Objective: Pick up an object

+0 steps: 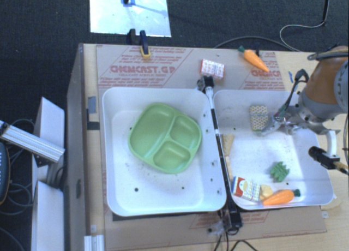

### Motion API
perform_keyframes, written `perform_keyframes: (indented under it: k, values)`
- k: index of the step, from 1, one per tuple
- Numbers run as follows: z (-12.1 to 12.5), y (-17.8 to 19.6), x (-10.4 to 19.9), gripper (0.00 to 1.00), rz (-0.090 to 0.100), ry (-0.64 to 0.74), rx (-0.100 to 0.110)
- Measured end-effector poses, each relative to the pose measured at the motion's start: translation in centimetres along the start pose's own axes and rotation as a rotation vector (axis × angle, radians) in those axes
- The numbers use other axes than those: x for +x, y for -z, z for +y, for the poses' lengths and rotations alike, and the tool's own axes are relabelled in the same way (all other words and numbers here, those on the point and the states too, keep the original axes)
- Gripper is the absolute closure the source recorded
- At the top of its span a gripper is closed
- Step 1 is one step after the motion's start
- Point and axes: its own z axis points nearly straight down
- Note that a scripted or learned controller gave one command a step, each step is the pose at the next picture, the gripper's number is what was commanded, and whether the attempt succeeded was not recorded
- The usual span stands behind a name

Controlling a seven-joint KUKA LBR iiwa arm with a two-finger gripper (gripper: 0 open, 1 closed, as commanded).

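- Over right bin [322, 187], far side: gripper [279, 122] beside waffle [258, 117]; opening cannot be told.
- Risk: descent beside waffle nudges it, grasp misses.

- A single camera sits above the desk [90, 151] and looks down at a slant, so the far edge lies toward the top of the frame.
- The landmark is the black divider strip [217, 135] between the two bins: the left bin [117, 190] spreads to its left and the right bin [311, 162] to its right, both whole within the frame.
- It stands far enough back to take in dark carpet [38, 26] beyond the strip's far end.
- The arm [327, 89] enters from the frame's right, past the right bin.
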Motion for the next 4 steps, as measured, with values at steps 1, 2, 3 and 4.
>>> perform_keyframes:
  k: [1, 2, 3, 4]
  values:
    - [6.1, 0.1, -0.1, 0.0, 0.002, 0.002, 0.012]
    - [6.2, 1.3, -0.1, 1.0, 0.002, 0.005, 0.01]
    - [2.0, 10.2, 4.5, 1.0, 0.0, 0.002, -0.003]
    - [-3.2, 14.9, 9.8, 1.0, 0.001, 0.002, -0.001]
